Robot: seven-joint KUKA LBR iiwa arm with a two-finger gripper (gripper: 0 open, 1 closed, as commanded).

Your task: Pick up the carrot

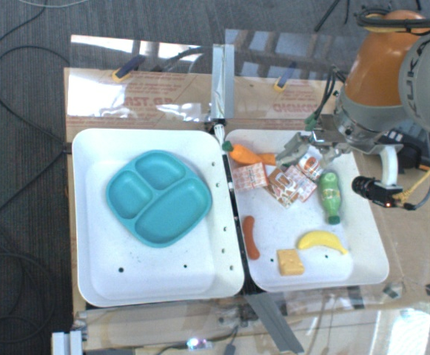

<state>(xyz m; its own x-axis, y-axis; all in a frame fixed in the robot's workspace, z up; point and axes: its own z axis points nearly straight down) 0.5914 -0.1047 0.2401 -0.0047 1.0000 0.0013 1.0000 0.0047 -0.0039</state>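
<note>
Two-finger metal gripper (301, 148): over the right white bin's (370, 268) upper middle; grip state cannot be told. Small orange carrot (249, 154): at that bin's top-left corner, against the dividing edge. Same bin: two red-and-white printed cartons (291, 185), writing unreadable; green bottle (330, 195); yellow banana (322, 241); brown sausage (251, 237); tan cracker (289, 262). Left white bin (96, 272): blue three-compartment plate (159, 197), open floor around it.

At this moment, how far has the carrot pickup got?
Done: the hand has reached the right bin, beside the carrot. In hand: nothing visibly gripped; the carrot lies at the bin's far left corner. Left: grasping it and lifting.
</note>
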